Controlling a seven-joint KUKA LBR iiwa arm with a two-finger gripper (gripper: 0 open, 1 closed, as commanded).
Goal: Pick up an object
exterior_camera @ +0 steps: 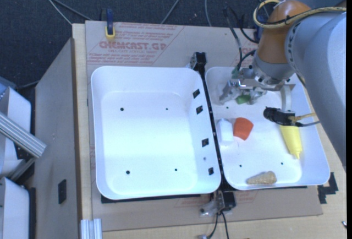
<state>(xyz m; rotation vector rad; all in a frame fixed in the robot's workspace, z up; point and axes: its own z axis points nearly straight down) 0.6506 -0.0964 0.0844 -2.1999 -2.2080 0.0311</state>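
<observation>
Camera view looks down on the gripper (240, 91), sitting low over the back of the right bin (264, 152). Honestly can't tell if it's open or closed from this angle. A small green piece (242, 99) is right underneath it, maybe touching, hard to say. Nearer the middle, an orange block (243, 128) sits just beside a white lump (226, 130). A yellow bottle-looking thing (293, 140) lies toward the right side, and a tan crumbly piece (262, 178) is by the front rim. The left bin (148, 139) sits right alongside.
</observation>
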